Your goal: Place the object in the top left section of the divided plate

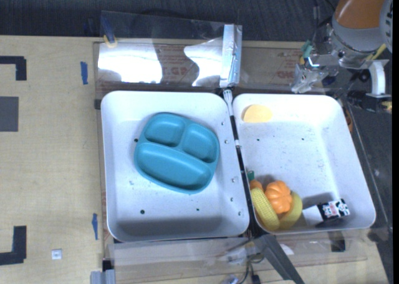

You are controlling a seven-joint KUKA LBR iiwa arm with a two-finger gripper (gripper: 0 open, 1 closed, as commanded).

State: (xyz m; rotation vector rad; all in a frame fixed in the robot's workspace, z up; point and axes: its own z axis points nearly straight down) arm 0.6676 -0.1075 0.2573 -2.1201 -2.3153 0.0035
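**Arm Waited Outside the Bins While the Plate Sat Bare**

The blue divided plate lay tilted in the left bin, a little toward 11 o'clock of that bin's middle, with its two small sections on the far side and its one long section on the near side. Nothing rested in any of them.

The loose things were all in the right bin. A flat yellow piece sat in its 11 o'clock corner, against the far wall. At 7 o'clock a small orange pumpkin leaned on a yellow corn cob, the two touching. A small black-and-white toy sat at 5 o'clock, apart from them.

The gripper hung past the far rim of the right bin, at about 1 o'clock of that bin and over the bench rather than the tray. Whether it was released or clenched could not be told, and nothing was seen in it.
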